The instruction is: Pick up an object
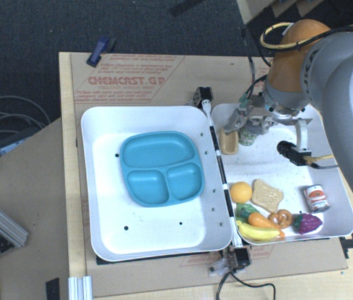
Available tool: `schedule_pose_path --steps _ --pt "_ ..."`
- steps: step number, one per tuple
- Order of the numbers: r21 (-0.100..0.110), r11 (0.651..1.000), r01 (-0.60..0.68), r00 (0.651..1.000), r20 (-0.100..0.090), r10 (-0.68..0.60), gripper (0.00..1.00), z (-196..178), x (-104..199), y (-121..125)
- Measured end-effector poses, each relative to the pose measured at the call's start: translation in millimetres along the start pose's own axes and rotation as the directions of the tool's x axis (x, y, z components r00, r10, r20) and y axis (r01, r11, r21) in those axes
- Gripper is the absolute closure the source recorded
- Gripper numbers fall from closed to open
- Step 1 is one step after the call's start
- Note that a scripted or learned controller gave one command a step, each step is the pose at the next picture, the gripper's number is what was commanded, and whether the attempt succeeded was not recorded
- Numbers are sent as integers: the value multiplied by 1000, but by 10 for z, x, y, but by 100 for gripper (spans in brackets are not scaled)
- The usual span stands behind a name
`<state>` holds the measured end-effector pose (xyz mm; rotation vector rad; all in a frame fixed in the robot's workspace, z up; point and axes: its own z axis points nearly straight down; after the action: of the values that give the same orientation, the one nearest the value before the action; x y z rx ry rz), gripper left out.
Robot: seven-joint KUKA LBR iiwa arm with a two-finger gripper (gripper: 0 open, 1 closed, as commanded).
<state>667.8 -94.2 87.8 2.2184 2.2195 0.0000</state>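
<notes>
Tool low at the far left corner of the right bin, plastic food gathered on the near side.

I see the tool point(247, 129) at the far left corner of the right bin point(270, 167), just beside a small tan cylinder point(228, 144) that stands against the left wall of this bin. I cannot tell if the tool is open or closed, or if it has hold of something. Well apart from it, on the near side, lie a round orange point(241, 192), a flat bread slice point(267, 195), a carrot point(261, 220), a curved yellow banana point(258, 232), a pretzel point(283, 217) and purple grapes point(308, 222). To the right is a small can point(317, 199) with a red label, its writing too small to read. The left bin point(101, 192) holds a smooth blue plate point(162, 167) with three compartments. On the brown sheet point(132, 80) over the counter point(67, 142), red letters read "CHEMCAST GP".
</notes>
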Motion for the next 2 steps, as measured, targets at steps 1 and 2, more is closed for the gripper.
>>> schedule_pose_path --steps 1,2 --pt "-4 1000 -1 1000 -1 1 0 5 -243 3" --pt "-2 1000 0 1000 -2 0 0 2 -71 4"
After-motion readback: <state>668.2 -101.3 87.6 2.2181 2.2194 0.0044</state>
